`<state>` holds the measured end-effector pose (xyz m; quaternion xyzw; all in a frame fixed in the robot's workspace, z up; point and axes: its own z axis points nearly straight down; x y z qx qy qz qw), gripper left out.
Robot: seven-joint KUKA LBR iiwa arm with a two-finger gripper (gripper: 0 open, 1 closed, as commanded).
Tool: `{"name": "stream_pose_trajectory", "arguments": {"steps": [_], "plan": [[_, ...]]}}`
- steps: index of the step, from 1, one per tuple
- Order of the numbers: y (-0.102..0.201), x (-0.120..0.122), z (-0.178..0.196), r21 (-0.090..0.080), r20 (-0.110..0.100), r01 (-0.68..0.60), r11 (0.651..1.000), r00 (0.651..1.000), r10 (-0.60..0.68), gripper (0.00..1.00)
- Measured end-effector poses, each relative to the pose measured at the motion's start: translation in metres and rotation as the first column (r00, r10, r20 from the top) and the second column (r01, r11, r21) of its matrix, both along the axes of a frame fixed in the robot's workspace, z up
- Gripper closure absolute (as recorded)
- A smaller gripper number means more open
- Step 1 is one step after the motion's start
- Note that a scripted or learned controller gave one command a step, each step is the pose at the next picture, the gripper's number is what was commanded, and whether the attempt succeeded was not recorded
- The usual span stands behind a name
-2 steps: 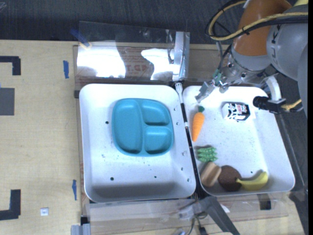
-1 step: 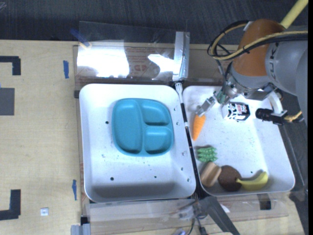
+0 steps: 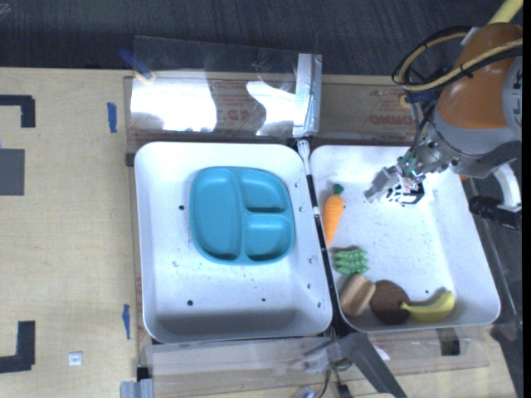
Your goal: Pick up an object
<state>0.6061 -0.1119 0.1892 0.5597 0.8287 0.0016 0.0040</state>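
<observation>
It looked like a robotics lab: a plywood bench marked with tape, two white bins, and a cabled grey-and-orange arm.

Tray in left bin, carrot right.

Pale wooden bench, dark floor beyond.

A pale wooden bench top is seen carrying two shallow white plastic bins side by side, touching: the left bin and the right bin. Small blue tape marks are stuck on the wood beside them.
</observation>
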Motion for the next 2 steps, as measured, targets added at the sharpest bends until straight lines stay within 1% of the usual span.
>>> {"name": "stream_pose_trajectory", "arguments": {"steps": [1, 2], "plan": [[-0.0351, 0.0576, -0.1006, 0.001, -0.004, 0.023, 1.000, 1.000, -0.023, 0.00], [-0.0350, 0.0575, -0.1012, 0.000, -0.004, 0.023, 1.000, 1.000, -0.023, 0.00]]}}
